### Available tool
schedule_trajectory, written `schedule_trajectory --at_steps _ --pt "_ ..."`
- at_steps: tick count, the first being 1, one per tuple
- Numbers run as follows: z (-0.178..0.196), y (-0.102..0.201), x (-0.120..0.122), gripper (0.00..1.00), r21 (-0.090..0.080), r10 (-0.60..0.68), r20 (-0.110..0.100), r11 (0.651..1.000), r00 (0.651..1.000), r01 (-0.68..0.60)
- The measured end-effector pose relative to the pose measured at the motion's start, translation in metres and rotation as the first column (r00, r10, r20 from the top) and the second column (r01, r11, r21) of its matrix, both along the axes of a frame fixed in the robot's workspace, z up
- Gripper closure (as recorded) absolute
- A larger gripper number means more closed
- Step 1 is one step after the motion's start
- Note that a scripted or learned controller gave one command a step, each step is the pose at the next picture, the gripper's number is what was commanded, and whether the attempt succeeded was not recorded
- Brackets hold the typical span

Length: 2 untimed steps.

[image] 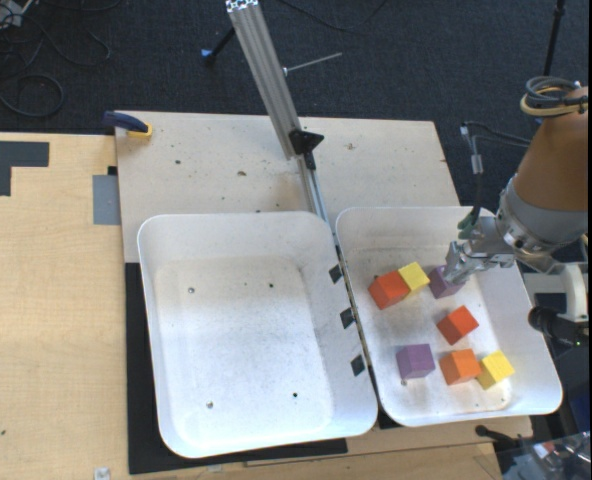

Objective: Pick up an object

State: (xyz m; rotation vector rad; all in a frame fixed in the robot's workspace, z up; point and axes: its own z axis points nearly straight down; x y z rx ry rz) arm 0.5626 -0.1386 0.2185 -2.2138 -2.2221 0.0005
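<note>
The gripper point(454, 271) hangs low in the right-hand shallow white plastic bin point(536, 388), touching a small purple cube point(441, 284) just right of the small yellow cube point(413, 275); whether the fingers are open or closed I cannot tell, so, as I judge it, a grab there may nudge the purple cube against the yellow one and miss.

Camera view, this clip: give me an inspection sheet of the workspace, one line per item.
Surface: bench bearing left bin and right bin.
Job's things: in the right bin, orange cube touching yellow cube; purple cube; red-orange cube; orange cube beside yellow cube; small purple cube at the end effector.
Clutter: blue-and-yellow clamp.
Grippers: end effector low over the right bin; grasp unclear.
Cables: on the dark floor.
Surroundings: aluminium strut.
</note>
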Motion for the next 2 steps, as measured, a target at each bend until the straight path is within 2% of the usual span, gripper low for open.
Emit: schedule_trajectory --at_steps 1,2 --pt "-0.007 0.044 -0.013 1.00 -0.001 -0.001 -0.001 1.000 1.000 0.001" --pt "0.007 0.094 -0.021 1.00 0.000 0.000 0.000 1.000 1.000 0.000"
